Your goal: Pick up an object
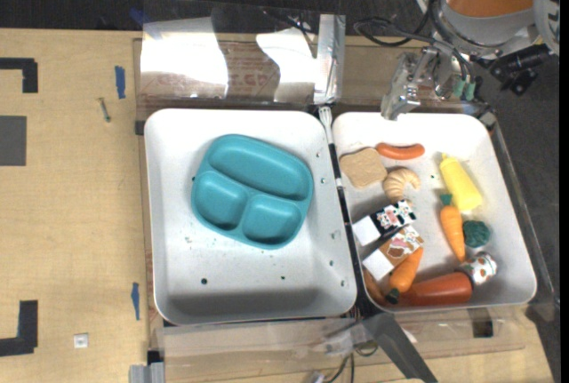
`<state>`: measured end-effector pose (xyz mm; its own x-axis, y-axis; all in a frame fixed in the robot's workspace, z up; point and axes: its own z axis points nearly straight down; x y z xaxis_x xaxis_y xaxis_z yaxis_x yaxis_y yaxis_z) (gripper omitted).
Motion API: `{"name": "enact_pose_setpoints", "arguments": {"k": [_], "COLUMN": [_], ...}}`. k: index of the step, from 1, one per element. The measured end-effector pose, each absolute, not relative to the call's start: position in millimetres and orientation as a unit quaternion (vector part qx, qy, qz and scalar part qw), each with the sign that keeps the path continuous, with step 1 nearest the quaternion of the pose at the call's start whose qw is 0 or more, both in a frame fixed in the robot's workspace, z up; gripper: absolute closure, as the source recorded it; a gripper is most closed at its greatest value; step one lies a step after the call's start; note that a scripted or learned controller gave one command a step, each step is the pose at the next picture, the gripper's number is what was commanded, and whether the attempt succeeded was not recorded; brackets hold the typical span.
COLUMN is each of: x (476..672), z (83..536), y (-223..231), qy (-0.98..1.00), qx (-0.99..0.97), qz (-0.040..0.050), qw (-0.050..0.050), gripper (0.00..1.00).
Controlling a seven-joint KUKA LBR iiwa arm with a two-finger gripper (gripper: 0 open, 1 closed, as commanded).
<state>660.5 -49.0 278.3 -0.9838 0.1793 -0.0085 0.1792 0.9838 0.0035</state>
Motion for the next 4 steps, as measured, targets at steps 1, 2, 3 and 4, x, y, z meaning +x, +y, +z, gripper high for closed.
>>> {"name": "enact_pose_setpoints", "arguments": {"k": [1,2,3,4], "x": [652.7,663.2,656.9,655.6], "z": [252.7,258.5,241.7,232.6], "y": [-16.3,32.4,84.6,116.2], "qy": [0.999,1.0,1.0,0.999], "qx": [0.04,0.027,0.013,0.032], "qz": [0.0007,0.0015,0.0012,0.0013], "qw": [0.001,0.005,0.001,0.001], "gripper": [1.0,1.0,1.0,1.0]}}
